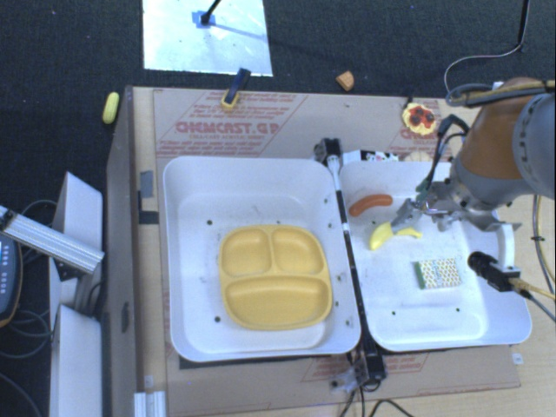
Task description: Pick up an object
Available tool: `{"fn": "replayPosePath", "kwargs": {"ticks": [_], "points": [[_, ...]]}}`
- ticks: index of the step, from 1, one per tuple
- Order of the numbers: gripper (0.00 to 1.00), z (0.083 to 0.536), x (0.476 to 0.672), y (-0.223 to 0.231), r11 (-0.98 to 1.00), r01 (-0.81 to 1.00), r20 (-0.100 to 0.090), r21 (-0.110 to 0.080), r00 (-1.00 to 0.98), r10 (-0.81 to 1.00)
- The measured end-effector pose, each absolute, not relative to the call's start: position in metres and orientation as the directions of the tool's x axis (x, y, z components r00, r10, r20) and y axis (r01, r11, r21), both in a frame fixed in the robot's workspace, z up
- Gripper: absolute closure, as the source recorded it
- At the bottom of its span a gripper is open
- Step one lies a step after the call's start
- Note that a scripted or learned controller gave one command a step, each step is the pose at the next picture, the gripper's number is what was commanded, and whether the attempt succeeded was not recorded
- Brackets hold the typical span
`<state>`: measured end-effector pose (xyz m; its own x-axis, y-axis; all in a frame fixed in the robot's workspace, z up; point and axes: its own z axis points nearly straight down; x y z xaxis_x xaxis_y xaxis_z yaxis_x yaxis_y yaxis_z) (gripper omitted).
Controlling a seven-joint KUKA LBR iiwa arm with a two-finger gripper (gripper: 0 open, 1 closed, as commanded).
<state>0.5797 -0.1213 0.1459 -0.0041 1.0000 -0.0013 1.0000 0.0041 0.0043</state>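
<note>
1. Dark speckled carpet (pixel 52 50) fills the far left and top; a grey metal rail (pixel 48 237) lies at a slant by the left edge, above pale box-like blocks (pixel 74 354); a small yellow capsule-shaped piece (pixel 110 107) rests on the carpet beside the bench corner.
2. A shiny silver sheet (pixel 204 24) lies on the carpet at the top, a thin dark rod crossing it.
3. The bench top is a brown cardboard-coloured board with red lettering (pixel 226 124); a blue and yellow clip-like object (pixel 234 88) sits at its far edge.
4. The left shallow white bin (pixel 187 224) holds a yellow plastic tray with three compartments (pixel 275 276), lying flat near the middle.
5. A small orange-brown lump (pixel 345 80) lies on the carpet beyond the bench.
6. The right shallow white bin (pixel 452 324) holds an orange sausage-shaped toy (pixel 370 203), a yellow banana-shaped toy (pixel 382 235) just below it, and a green and white chequered flat piece (pixel 437 273) nearer the front.
7. The two-finger gripper (pixel 407 219) hangs just beside the banana, its tips close above the banana's right end; whether they are spread or pressed together cannot be told.
8. A round red and yellow disc (pixel 420 117) lies on the board behind the arm.
</note>
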Motion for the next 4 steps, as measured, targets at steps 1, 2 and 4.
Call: {"fn": "replayPosePath", "kwargs": {"ticks": [1, 2, 4], "points": [[0.00, 0.084, 0.620, -0.084, 0.005, 1.000, 0.001, 0.001, -0.005, 1.000], [0.00, 0.084, 0.583, -0.088, 0.002, 1.000, 0.000, 0.001, -0.002, 1.000], [0.00, 0.095, 0.584, -0.088, 0.003, 1.000, 0.000, 0.002, -0.003, 1.000]]}}
